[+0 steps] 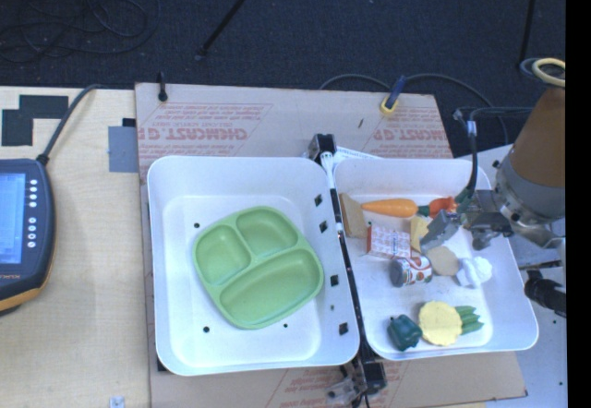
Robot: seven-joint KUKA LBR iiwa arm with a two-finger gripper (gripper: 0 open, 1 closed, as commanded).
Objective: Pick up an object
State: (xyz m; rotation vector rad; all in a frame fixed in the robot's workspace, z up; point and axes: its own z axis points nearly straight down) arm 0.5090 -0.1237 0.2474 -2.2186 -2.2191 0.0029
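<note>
The right bin (pixel 523 330) holds several small items: an orange carrot (pixel 390 208), a red-and-white packet (pixel 388 241), a yellow wedge (pixel 418 232), a small can (pixel 409 272), a beige piece (pixel 445 260), a white piece (pixel 477 270), a yellow pineapple toy (pixel 440 323) and a dark teal object (pixel 404 332). My gripper (pixel 441 228) reaches in from the right and hangs low over the bin's upper middle, just right of the yellow wedge and above the beige piece. I see nothing clearly held in it.
The left bin (pixel 175 328) holds a green divided plate (pixel 259 265). A black divider (pixel 334 249) runs between the bins. A control pendant (pixel 18 231) lies on the bench at far left. Cables hang around the arm's wrist (pixel 528 198).
</note>
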